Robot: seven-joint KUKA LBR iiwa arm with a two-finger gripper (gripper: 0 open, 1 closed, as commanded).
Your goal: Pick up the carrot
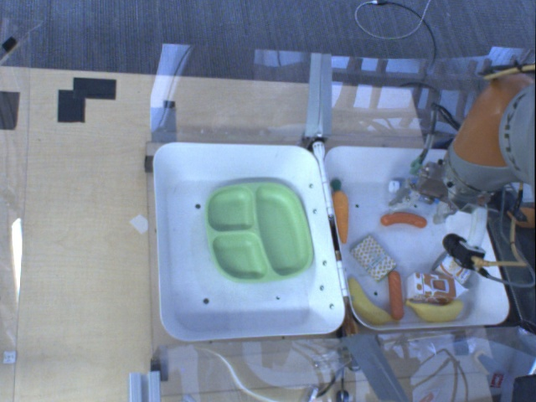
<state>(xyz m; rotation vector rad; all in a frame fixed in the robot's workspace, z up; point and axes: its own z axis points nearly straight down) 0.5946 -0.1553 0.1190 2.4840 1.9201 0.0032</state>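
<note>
Carrot [340, 213] lies along left wall of right bin [499, 312], green top pointing away, touching nothing else. Gripper [423, 193] hovers over bin's far right part, just above a sausage [404, 219]; jaws state can't tell. Green divided plate [256, 229] sits in left bin [180, 308].

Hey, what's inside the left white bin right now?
A green divided plate with three compartments lies in the left bin. The bin floor under the plate is covered.

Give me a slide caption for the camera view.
Gripper hovers over the right bin, apart from the carrot lying along its left wall.
</note>
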